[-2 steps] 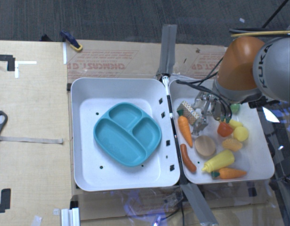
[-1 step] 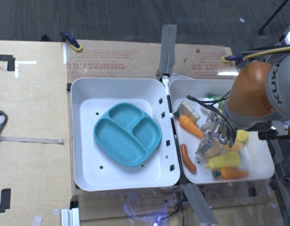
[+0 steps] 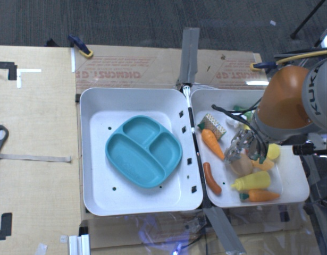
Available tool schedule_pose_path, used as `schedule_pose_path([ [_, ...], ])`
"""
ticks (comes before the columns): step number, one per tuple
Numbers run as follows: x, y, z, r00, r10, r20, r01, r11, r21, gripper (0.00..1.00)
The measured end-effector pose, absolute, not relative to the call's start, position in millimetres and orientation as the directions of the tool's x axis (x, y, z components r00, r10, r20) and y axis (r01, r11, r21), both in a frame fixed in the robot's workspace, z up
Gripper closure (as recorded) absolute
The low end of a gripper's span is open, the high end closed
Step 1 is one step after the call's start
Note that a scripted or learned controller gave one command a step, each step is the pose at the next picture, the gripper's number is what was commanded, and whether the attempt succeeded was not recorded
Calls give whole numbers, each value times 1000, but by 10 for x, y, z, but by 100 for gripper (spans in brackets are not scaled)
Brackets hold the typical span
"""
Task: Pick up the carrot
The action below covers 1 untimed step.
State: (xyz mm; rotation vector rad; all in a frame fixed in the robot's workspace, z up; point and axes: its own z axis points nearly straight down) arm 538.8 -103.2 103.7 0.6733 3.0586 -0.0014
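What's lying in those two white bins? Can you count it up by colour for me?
Blue: 1, plate
Orange: 2, carrot, second carrot
Red: 1, sausage
Yellow: 2, bottle, small piece
Total: 6 clearly seen; more lies hidden under the arm.

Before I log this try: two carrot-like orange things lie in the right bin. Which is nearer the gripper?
The carrot near the bin's left wall, just left of the gripper. The other orange piece lies at the front edge, below the yellow bottle.

The arm (image 3: 291, 102) reaches in from the right, orange band uppermost, wrist bent downward, with the gripper (image 3: 242, 146) hanging low, pointing down and left.
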Motion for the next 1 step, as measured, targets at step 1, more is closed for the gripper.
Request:
schedule_pose_path([
  [1,5422,-325,1925,-832,554,-5,554,832,2,100],
])
